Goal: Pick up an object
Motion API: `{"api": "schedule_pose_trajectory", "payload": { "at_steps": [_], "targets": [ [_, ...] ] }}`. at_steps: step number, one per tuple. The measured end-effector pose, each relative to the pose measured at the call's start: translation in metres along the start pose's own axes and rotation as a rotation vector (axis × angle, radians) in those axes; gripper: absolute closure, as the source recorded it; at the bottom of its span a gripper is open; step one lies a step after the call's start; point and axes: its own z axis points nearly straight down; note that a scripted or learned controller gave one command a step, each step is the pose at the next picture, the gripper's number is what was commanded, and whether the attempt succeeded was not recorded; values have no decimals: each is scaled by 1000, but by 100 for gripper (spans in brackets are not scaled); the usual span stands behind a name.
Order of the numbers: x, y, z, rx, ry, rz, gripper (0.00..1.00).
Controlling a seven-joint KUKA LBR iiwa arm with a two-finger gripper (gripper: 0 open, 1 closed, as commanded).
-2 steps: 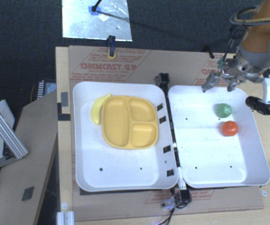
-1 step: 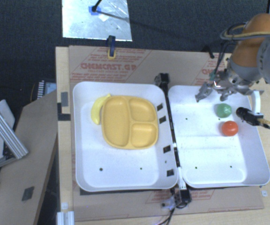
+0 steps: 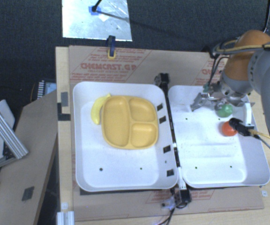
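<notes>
Cardboard (image 3: 125, 62) sheet underlies everything on the bench, printed with red lettering along its far edge, near edge closest to the lens. Two white bins sit on it side by side, touching along a black hinge strip down the middle. Left bin (image 3: 86, 168) holds a yellow tray (image 3: 128, 122) with three compartments, lying flat near the bin's far half; a banana (image 3: 97, 109) lies just beside the tray's left edge, partly tucked against it. Right bin (image 3: 210, 165) holds an orange ball (image 3: 228, 129) near its right wall, and a green ball (image 3: 226, 110) farther back, close to the far right corner. Arm (image 3: 266, 67) comes in from the right, grey body, orange band above the wrist, reaching down over the right bin's far right corner. Gripper (image 3: 218, 100) is low over the bin floor, just beside the green ball, metal fingers (image 3: 198, 102) angled left; whether they are spread or closed — cannot tell, and nothing is seen between them. Green ball sits at the gripper's lower right, partly overlapped by it. Orange ball lies apart, nearer the lens.
</notes>
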Motion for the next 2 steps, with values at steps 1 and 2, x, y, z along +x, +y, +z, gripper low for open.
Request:
{"api": "schedule_pose_trajectory", "payload": {
  "at_steps": [1,2],
  "targets": [
    [0,1,6,-5,-1,-1,0],
    [0,2,-6,-9,-1,-2,100]
  ]
}}
